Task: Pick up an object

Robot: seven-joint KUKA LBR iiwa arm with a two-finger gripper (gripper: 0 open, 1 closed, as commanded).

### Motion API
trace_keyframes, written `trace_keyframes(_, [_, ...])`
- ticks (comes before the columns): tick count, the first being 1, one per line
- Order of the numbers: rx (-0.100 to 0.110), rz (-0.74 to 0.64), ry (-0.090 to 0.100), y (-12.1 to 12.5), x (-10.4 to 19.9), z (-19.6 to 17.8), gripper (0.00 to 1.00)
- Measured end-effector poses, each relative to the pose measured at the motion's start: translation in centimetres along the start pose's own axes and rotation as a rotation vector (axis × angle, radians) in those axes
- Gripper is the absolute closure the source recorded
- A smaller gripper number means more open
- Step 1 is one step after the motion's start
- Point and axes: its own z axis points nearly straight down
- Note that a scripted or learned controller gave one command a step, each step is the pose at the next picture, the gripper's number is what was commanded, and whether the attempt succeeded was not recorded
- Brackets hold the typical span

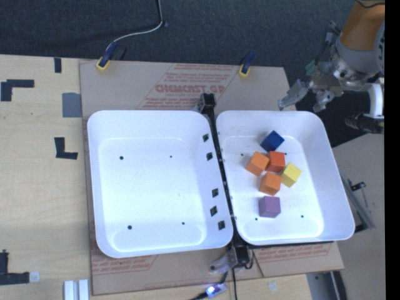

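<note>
Six small cubes waited in the right bin while the gripper hung outside its far right corner, holding nothing.

The left bin (150,180) lay bare beside the right bin (325,161), the two touching along their inner walls. Near the middle of the right bin sat a tight cluster: an orange cube (257,163), a red-orange cube (276,160) touching it, a blue cube (272,140) toward the far wall, another orange cube (270,183), a yellow cube (290,175) and, slightly apart toward the near wall, a purple cube (269,206). They looked light, stiff and smooth-sided, best pinched across two opposite flat faces. The purple cube seemed easiest, since neighbours crowded the others' sides. The gripper (303,99) hovered past the far rim, fingers spread apart with nothing between them.
</note>
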Motion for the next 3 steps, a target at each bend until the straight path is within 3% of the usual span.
trace_keyframes(1, [0.009, 0.001, 0.001, -0.2, -2.5, 11.6, 0.0])
trace_keyframes(2, [0.001, -0.003, -0.002, 0.0, 1.6, 17.6, 0.0])
trace_keyframes(3, [-0.005, -0.002, -0.002, 0.2, 1.4, 16.1, 1.0])
